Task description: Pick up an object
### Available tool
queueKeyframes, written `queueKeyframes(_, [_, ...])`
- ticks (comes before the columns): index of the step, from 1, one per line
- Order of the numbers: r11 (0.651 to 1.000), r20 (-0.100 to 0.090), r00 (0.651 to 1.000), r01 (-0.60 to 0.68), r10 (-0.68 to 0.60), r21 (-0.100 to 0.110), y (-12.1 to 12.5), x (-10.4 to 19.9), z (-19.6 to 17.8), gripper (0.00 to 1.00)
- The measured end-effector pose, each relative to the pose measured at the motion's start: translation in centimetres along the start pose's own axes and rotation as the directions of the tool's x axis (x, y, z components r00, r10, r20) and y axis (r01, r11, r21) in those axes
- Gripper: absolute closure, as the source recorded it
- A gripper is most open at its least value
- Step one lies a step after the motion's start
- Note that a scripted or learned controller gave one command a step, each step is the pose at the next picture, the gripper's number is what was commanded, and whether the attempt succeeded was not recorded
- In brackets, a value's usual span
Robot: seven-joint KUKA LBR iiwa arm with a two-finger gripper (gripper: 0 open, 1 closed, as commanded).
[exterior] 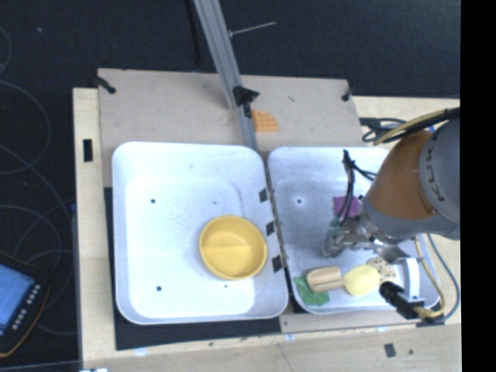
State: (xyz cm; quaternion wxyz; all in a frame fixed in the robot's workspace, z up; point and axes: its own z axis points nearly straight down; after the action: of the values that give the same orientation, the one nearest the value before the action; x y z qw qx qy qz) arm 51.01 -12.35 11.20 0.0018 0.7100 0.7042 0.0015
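Tabletop [310, 103] carries two white bins; the pincer [339, 242] hangs low in the right bin [302, 177], its state I cannot tell. Approach step: tan block [324, 278] and yellow object [361, 280] lie near side, ungrasped. Next, drop onto one.

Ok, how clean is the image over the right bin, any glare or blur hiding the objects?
Camera view: soft and low-resolution throughout; the right bin floor shows mild glare, no hard shadows. The arm covers part of the bin, and the gripper is too blurred to read. The yellow piece and tan block stay distinguishable.
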Motion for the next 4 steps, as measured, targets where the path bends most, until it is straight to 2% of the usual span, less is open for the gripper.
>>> queueKeyframes(2, [1.000,0.002,1.000,0.012,-0.012,-0.005,1.1,0.7,-12.2,1.00])
queueKeyframes(3, [1.000,0.001,1.000,0.013,-0.013,-0.002,1.3,0.6,-16.1,1.00])
queueKeyframes(4, [1.000,-0.001,1.000,0.016,-0.016,0.002,3.9,5.7,-16.6,1.00])
